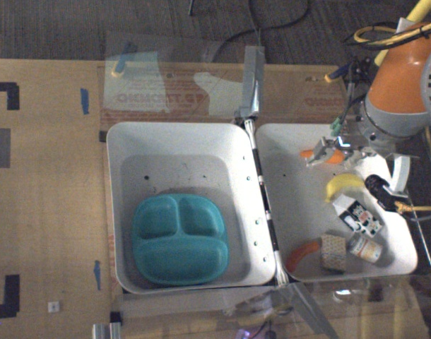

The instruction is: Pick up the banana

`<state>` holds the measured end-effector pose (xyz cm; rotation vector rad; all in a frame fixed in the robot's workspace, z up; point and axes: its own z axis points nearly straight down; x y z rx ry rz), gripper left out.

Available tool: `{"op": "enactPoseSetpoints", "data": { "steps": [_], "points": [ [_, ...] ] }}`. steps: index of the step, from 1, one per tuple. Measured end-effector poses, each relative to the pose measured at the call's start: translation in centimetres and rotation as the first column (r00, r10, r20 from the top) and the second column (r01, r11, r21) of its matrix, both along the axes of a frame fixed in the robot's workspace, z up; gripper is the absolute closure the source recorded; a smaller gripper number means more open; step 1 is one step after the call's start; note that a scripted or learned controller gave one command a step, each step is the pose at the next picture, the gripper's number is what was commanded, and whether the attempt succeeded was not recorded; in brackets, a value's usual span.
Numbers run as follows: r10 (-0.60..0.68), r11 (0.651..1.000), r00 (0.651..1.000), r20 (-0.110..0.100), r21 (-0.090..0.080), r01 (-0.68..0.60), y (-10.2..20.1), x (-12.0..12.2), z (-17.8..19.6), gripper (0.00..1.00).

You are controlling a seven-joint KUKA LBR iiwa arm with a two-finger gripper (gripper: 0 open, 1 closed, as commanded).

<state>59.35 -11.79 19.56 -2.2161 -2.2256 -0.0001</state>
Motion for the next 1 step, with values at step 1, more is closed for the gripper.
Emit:
{"op": "enactPoseSetpoints", "data": {
  "steps": [1],
  "points": [
    [0.104,0.995,0.995,0.006,-0.002,-0.104,-7.82,-2.37,-10.79,0.00]
  ]
}}
